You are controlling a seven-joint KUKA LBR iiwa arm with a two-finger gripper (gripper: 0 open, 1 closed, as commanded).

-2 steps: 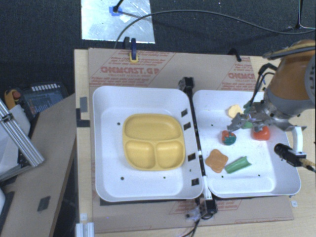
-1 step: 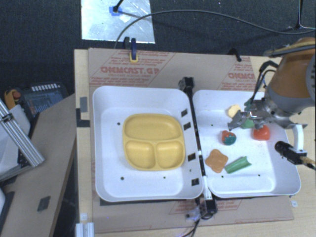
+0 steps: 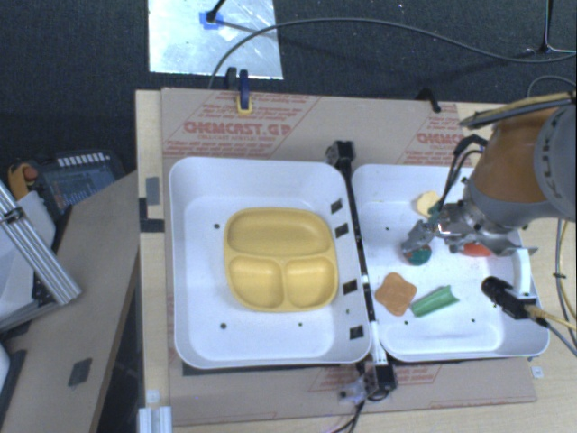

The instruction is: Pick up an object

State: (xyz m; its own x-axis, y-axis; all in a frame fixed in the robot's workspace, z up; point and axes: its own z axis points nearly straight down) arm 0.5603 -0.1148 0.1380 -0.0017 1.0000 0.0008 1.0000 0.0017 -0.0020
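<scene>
My gripper (image 3: 422, 240) is low in the right bin (image 3: 451, 345), near its middle. A small teal round object (image 3: 418, 256) lies right under the gripper's tip, touching it or nearly so. A pale yellow piece (image 3: 426, 203) rests just behind the gripper. A red piece (image 3: 476, 250) peeks out to the right, partly hidden by the wrist. In front lie a tan cookie-shaped piece (image 3: 395, 293) and a green oblong piece (image 3: 431, 300).
The left bin (image 3: 194, 242) holds a yellow divided plate (image 3: 279, 258). A ridge with black clips (image 3: 353, 251) separates the two bins. The arm (image 3: 523, 165) reaches in from the right above the right bin's far corner.
</scene>
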